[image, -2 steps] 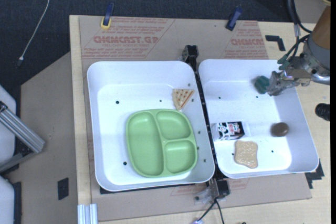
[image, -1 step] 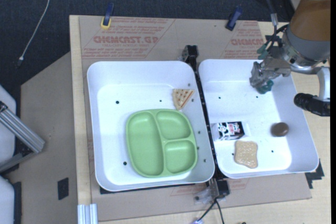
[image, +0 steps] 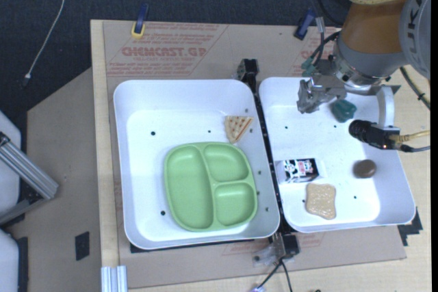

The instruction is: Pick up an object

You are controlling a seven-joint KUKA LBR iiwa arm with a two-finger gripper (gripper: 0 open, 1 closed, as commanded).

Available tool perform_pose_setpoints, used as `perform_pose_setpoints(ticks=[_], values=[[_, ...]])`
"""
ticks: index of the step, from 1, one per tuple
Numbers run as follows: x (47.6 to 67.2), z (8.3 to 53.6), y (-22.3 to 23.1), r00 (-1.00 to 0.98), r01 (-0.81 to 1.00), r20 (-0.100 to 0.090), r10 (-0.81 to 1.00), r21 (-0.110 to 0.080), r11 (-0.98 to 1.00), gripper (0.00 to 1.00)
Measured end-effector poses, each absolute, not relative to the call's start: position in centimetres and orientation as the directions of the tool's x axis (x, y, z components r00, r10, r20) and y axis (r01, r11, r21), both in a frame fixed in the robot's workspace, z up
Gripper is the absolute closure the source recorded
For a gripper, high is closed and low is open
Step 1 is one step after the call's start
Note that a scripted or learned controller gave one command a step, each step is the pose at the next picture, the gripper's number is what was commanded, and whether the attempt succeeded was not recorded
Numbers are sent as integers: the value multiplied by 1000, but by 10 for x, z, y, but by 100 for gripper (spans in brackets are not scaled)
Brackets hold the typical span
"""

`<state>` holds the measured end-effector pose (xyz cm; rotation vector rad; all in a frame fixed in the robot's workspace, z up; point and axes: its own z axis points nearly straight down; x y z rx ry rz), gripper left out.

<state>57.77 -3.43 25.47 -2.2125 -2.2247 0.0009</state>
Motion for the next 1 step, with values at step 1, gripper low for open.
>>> perform_pose_setpoints(ticks=[1], values=[[606, 239, 17, -6, 1000, 1, 1000, 2, 6, 100]])
